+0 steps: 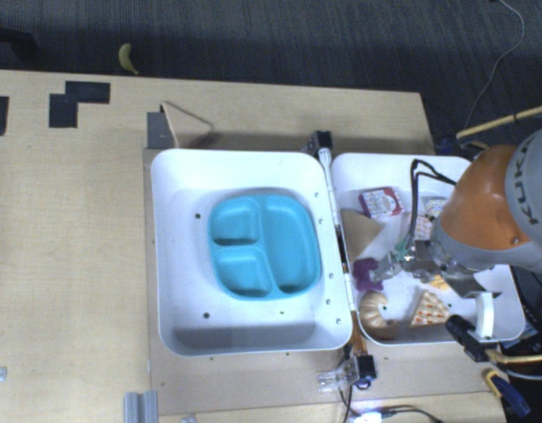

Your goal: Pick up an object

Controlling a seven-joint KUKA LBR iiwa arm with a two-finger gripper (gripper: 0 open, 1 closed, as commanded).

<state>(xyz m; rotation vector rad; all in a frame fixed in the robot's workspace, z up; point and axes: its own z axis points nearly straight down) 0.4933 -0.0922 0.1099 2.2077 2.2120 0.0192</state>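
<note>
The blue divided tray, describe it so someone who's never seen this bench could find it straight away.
Two shallow white bins sit side by side on the bench; look in the left bin. The blue divided tray lies flat in its middle. It has three compartments, and it is far larger than the small items crowded in the right bin under the arm.

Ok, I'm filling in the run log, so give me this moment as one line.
arm: over right bin | claw: low among clutter by purple item | grasp: unclear | left bin: blue tray
</note>
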